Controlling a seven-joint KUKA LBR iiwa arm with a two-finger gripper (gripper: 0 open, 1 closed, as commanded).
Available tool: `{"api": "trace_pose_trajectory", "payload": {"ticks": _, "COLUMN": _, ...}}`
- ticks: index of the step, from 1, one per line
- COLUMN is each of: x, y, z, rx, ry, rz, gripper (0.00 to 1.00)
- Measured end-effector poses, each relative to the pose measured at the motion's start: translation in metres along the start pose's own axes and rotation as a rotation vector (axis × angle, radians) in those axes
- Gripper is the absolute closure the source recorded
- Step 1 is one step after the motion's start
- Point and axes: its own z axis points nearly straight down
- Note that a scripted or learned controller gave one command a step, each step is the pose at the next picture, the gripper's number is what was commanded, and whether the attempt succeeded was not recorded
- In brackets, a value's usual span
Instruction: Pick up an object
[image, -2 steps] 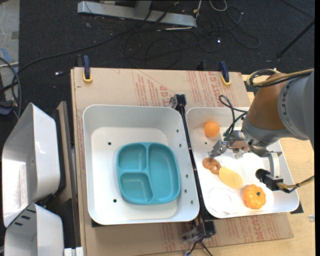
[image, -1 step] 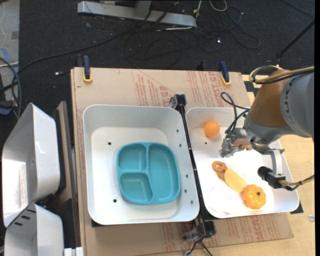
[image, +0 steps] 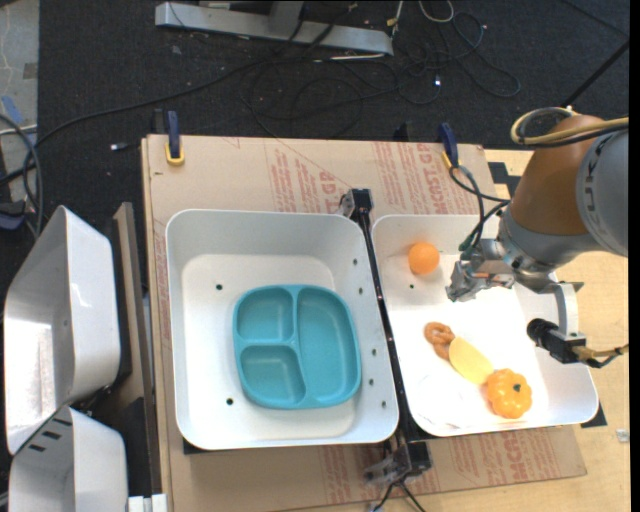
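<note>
In the right bin (image: 560, 405) lie an orange ball (image: 423, 258) near the far left, a small brown pretzel (image: 438, 334), a yellow banana-like piece (image: 467, 359) and an orange pumpkin (image: 508, 393) near the front. My gripper (image: 464, 283) hangs over the bin's far middle, just right of the orange ball and apart from it. Nothing shows between its fingers.
The left bin (image: 190, 330) holds a teal divided plate (image: 296, 346). A black divider (image: 378, 300) runs between the bins. Both stand on a cardboard-covered bench (image: 290, 170). White tubs (image: 60, 310) stand off the bench at left. Cables lie on the dark floor behind.
</note>
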Motion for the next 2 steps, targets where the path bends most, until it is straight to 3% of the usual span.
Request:
{"api": "trace_pose_trajectory", "payload": {"ticks": 1, "x": -0.004, "y": 0.011, "z": -0.05, "rx": -0.002, "ry": -0.001, "rz": -0.001, "gripper": 1.0}}
{"api": "trace_pose_trajectory", "payload": {"ticks": 2, "x": -0.004, "y": 0.011, "z": -0.075, "rx": 0.001, "ry": 0.0, "rz": 0.0, "gripper": 1.0}}
